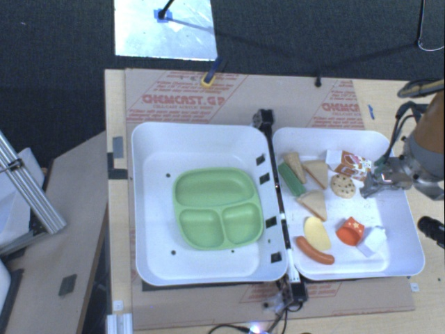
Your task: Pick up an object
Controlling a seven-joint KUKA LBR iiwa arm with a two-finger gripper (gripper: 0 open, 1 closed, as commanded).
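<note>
your jaws (372,185) hang at the right side of the right-hand shallow white plastic bin (400,259), low over its floor, and from this slanted view you cannot tell whether they are released or clenched; nothing shows between them, so treat them as carrying nothing.

just beside the jaws, to their left, sits the round tan cookie with dark chips (343,186), and just above that the small white packet with red and orange print (351,164). these are your nearest candidates. the cookie looks the better bet: it lies apart from its neighbours, so you can likely bracket it without nudging anything else. the packet is flat and may slip out from under a pinch.

further out, below the jaws, lie the orange-red wedge-shaped toy (350,231) and a small white block (373,241), touching each other; avoid that pair unless you can split them. beyond those sit the yellow oval slice (318,234), the red sausage (315,250), the tan bread triangles (314,204) and the green stick (291,177) near the bin's left wall.

centre over one piece, square the jaws across its narrow side, descend straight down until near the bin floor, then close and lift slowly.

the left-hand white bin (149,186) holds a pale green divided tray (217,208); both bins rest on the cardboard-covered surface (184,97).
</note>
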